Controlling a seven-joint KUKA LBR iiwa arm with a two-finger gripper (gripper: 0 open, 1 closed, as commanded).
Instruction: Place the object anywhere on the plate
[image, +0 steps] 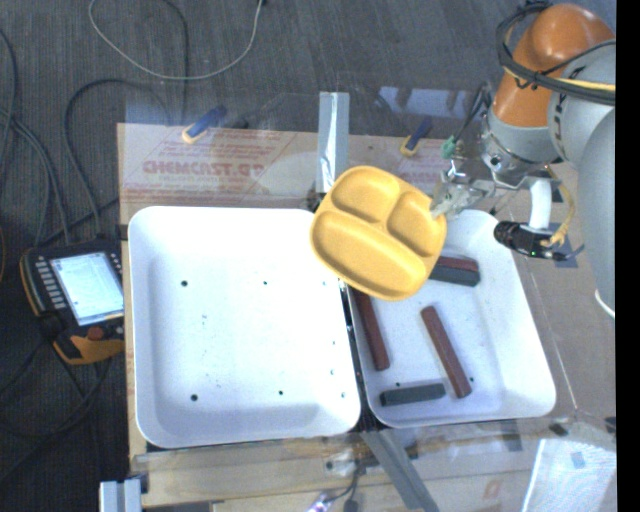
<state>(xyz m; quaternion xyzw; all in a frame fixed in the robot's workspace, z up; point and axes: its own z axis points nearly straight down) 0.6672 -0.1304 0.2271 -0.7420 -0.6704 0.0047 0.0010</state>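
Tool (447, 200) grips the yellow plate (378, 232) by its right rim, holding it lifted over the seam between the bins; brown sticks (444, 350) lie below-right, in the right bin (530, 330).

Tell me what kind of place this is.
Probably a robotics lab test bench: two white bins on a makeshift board, a teach pendant with loose cables on the carpet, and a yellow plate at the gripper.

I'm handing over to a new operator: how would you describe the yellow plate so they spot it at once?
Start at the right-hand white bin, the one nearest the arm. At its upper left corner, by the gripper, sits the yellow plate, overlapping the seam between the bins. It is the only yellow, rounded, compartmented item; its neighbours in that bin are thin brown sticks and dark grey bars.
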